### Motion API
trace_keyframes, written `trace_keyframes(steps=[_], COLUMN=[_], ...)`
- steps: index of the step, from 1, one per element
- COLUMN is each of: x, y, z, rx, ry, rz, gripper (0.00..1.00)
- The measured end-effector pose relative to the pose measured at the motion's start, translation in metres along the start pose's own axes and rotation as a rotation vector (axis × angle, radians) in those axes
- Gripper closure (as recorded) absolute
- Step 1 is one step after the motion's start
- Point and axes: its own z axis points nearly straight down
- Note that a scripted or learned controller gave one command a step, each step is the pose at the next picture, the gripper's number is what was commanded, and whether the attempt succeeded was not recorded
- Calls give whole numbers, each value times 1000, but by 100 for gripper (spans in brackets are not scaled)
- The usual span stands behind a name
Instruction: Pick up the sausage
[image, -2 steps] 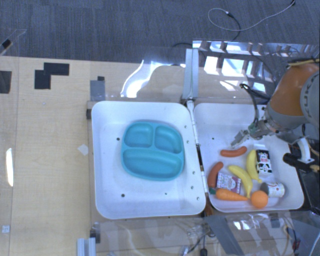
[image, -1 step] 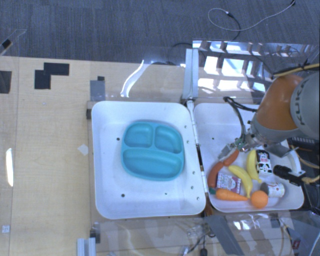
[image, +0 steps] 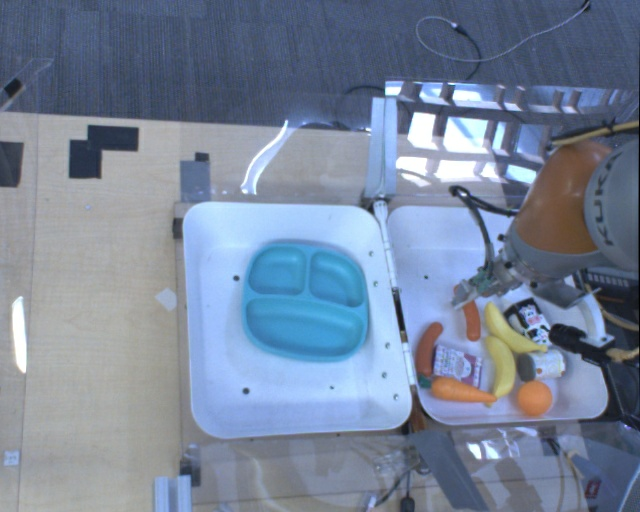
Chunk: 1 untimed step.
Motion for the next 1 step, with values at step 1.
trace_keyframes(steps=[1], x=[65], y=[30], z=[-130], rx=[10], ry=[2], rz=[63], gripper=[100])
